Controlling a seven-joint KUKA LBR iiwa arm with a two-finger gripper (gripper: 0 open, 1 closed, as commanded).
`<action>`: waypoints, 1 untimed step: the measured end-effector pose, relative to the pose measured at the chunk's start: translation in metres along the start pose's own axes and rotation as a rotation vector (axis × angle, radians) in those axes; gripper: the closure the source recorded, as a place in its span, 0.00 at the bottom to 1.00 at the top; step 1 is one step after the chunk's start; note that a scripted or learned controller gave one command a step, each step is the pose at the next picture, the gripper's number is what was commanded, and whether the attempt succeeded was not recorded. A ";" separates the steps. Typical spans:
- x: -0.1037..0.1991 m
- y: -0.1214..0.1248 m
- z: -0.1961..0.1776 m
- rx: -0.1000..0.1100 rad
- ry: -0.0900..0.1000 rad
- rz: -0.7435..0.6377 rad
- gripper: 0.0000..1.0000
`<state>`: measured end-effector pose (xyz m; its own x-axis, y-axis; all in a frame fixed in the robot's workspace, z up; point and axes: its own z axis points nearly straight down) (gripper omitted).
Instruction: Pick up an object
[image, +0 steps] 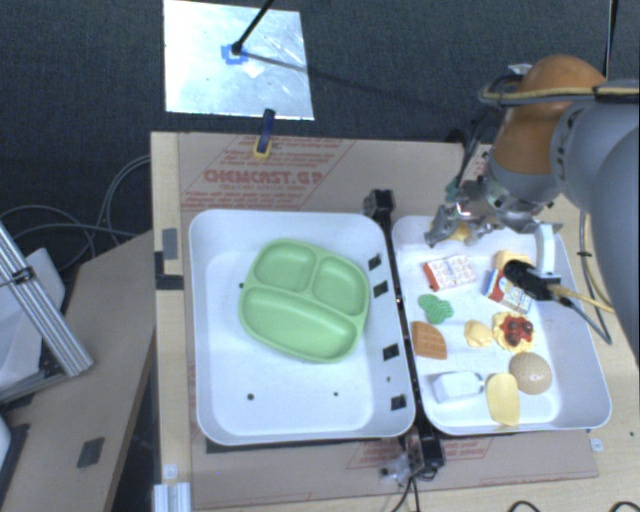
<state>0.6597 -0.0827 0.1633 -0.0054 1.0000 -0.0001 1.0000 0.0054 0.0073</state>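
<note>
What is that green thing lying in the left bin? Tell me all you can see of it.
The green tray is a pale green plate that looks like moulded plastic, with rounded corners and three shallow compartments: two smaller ones on the far side and one long one nearer the camera. It lies flat, turned slightly askew, on the floor of the left bin, apart from its walls.

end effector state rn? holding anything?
End effector: cannot be told whether open or closed; it sits over the far end of the right bin, nothing visibly held.
</note>
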 end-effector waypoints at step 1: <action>0.005 -0.001 -0.064 -0.001 0.000 0.000 1.00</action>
<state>0.6586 -0.0777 0.2270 -0.0059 1.0000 -0.0003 1.0000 0.0059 0.0079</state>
